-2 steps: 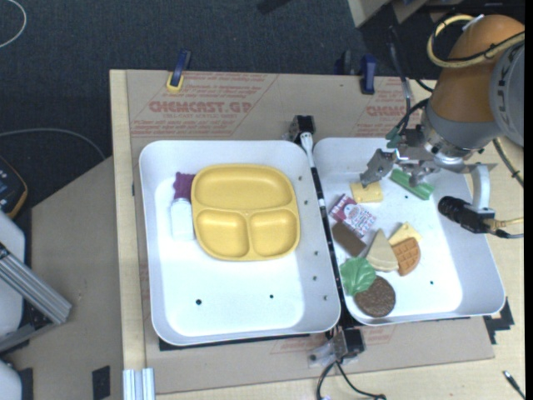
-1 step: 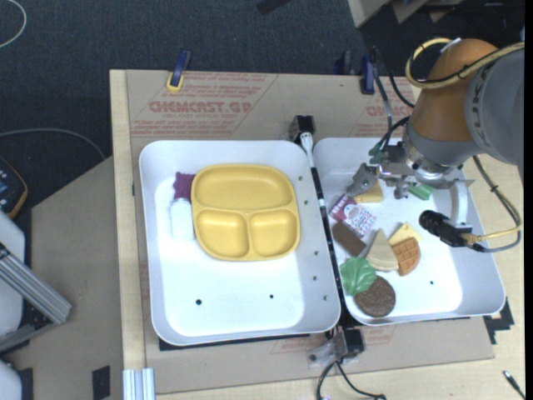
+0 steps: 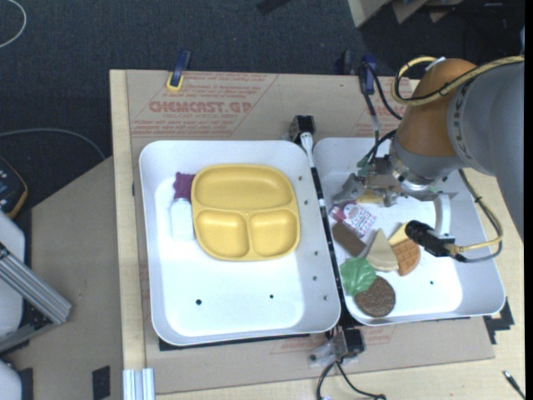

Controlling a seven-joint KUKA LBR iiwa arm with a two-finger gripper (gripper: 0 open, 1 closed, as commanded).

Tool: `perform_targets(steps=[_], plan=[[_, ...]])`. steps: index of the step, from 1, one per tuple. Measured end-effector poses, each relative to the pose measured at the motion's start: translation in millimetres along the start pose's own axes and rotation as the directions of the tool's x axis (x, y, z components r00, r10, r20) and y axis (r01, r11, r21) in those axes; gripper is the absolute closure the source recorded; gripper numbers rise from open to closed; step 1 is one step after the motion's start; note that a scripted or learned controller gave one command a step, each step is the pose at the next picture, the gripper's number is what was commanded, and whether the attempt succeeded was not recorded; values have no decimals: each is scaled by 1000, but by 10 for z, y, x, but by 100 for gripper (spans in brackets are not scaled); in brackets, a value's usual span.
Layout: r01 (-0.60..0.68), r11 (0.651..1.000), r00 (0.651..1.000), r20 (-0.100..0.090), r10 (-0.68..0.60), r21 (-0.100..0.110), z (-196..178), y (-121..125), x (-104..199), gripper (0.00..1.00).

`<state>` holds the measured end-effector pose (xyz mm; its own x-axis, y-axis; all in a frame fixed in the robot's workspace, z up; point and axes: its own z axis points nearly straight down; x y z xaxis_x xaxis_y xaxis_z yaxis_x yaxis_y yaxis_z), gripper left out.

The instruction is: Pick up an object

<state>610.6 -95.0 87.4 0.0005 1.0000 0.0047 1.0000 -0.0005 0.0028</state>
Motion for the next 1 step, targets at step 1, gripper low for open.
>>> perform_targets(steps=[1], plan=[[0,1000,1000,3,0,-11,-153,29,-6,100]])
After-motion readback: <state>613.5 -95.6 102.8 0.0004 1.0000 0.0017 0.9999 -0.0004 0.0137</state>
